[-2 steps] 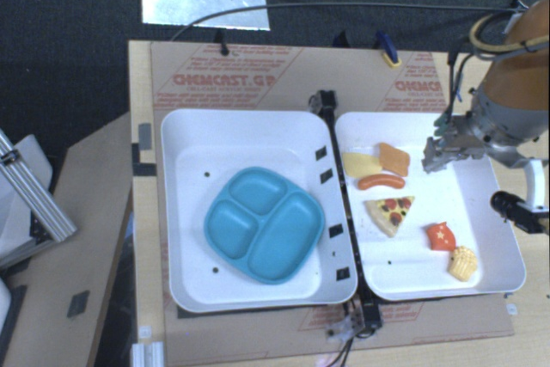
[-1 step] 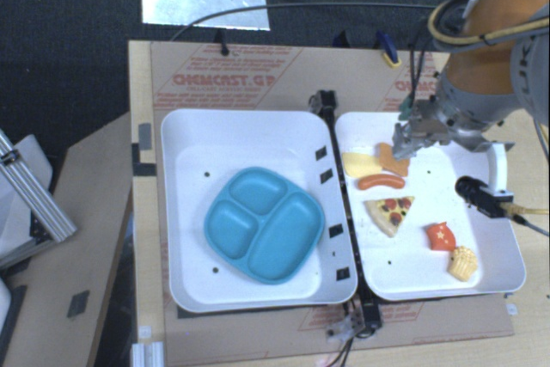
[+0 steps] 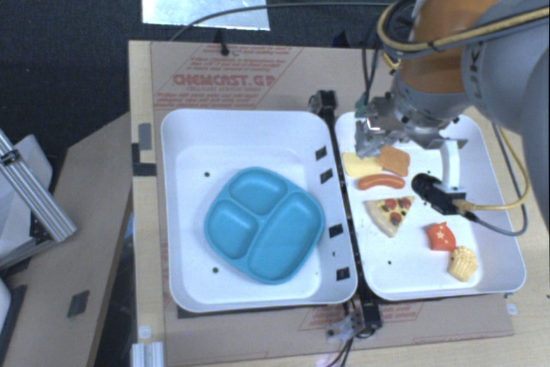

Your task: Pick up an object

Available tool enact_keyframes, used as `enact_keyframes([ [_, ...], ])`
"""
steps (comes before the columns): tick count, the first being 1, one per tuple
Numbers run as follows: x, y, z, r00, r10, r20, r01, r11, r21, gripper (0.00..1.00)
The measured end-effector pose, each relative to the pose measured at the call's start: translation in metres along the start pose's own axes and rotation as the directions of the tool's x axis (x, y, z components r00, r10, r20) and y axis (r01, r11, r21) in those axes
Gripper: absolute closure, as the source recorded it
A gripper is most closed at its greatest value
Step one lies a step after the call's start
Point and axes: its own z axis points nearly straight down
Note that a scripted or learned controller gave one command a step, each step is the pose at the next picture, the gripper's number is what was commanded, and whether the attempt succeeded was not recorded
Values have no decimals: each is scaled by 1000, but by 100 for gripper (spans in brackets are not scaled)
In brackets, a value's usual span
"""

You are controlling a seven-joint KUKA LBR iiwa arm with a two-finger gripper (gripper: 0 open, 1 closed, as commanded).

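So we're looking at the right bin (image 3: 503, 271) with all the toy food in it: a cheese slice (image 3: 357, 164), a piece of toast (image 3: 395, 160), a hot dog (image 3: 381, 181), a pizza slice (image 3: 389, 213), a strawberry (image 3: 441, 236) and a bit of corn (image 3: 462, 263). The left bin (image 3: 198, 150) just has the blue divided plate (image 3: 264, 223). The gripper (image 3: 378, 133) sits low over the cheese and toast at the back of the right bin. We honestly can't tell if it's open or closed, the wrist blocks it. Nothing looks lifted yet, so we'd say the pick isn't done.
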Motion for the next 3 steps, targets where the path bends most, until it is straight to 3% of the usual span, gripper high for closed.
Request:
enact_keyframes([
  [1,51,13,12,1000,2,1,-2,1000,0,100],
  [2,106,27,1,1000,1,0,-1,1000,-2,100],
  [3,102,26,2,1000,5,1,-5,1000,1,0],
])
